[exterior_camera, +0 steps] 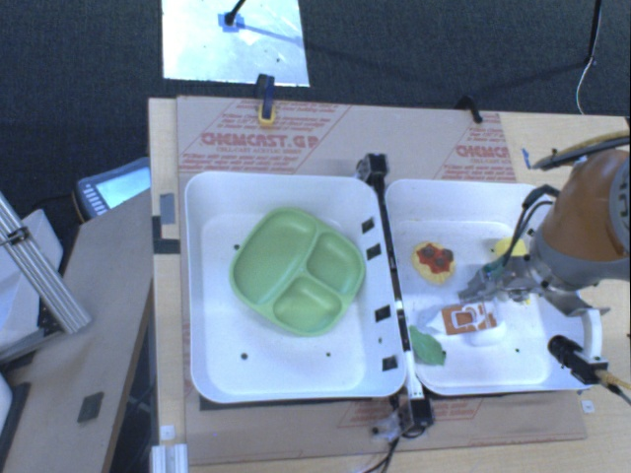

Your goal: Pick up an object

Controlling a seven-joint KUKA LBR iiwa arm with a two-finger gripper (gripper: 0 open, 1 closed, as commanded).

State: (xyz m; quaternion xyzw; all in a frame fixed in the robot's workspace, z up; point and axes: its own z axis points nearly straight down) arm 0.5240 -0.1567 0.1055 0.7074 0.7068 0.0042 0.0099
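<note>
Hand (490, 286): low in the right bin (532, 377), just above the orange-and-white packet (469, 319); open or closed, cannot tell.
Packet: flat, orange print on white, lying mid-bin, tilted; likely target, judging by nearness.
Risk: flat shape may slip from a pinch; could slide toward the green leaf piece (427, 347) nearby.
Neighbours: yellow round piece with red top (435, 261) to the upper left, yellow object (511, 247) partly hidden behind the arm.
Left bin (212, 377): green divided plate (298, 271).
Surface (335, 131): bears both bins.
</note>
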